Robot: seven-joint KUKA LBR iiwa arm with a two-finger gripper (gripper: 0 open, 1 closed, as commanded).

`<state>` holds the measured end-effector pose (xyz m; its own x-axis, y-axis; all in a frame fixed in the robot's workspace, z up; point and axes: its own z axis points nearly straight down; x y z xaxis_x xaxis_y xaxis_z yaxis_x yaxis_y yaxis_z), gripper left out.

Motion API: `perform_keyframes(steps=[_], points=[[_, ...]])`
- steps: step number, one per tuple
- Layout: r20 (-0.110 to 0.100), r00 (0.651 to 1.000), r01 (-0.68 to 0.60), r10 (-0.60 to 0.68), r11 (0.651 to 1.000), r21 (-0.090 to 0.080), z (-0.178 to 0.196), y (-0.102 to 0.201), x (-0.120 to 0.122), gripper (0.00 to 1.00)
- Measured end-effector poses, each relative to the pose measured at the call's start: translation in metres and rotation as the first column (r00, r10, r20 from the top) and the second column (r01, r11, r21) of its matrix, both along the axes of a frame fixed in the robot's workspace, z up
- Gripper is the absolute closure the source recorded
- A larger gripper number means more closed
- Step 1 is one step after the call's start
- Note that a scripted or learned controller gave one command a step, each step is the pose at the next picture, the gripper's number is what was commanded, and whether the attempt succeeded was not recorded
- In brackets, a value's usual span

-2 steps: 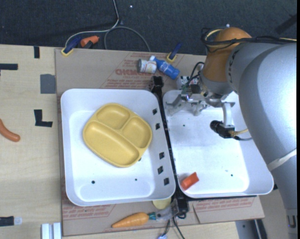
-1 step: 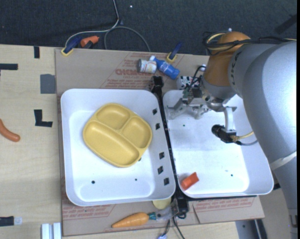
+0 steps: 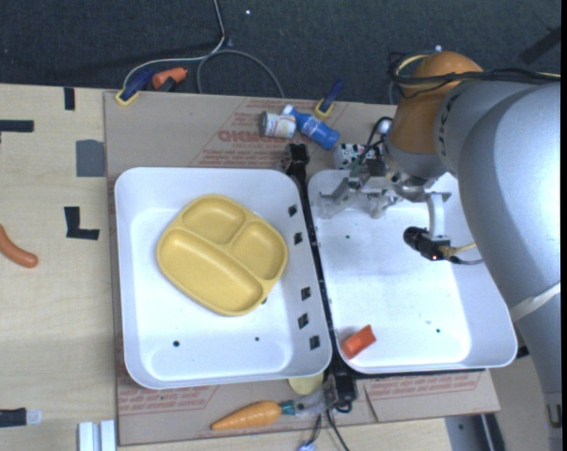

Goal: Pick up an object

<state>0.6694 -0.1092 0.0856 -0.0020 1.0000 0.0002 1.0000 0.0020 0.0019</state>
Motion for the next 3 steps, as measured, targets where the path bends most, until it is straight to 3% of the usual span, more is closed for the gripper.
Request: perform_keyframes(steps=[1, 2, 3], points=[[0.001, 1.000, -0.002, 0.002, 1.000, -0.002, 0.010, 0.000, 0.000, 1.00], [0.000, 1.000, -0.002, 0.002, 1.000, -0.003, 0.010, 0.000, 0.000, 0.00], [-0.004, 1.000, 0.001, -0.001, 1.000, -0.002, 0.010, 0.014, -0.011, 0.00]])
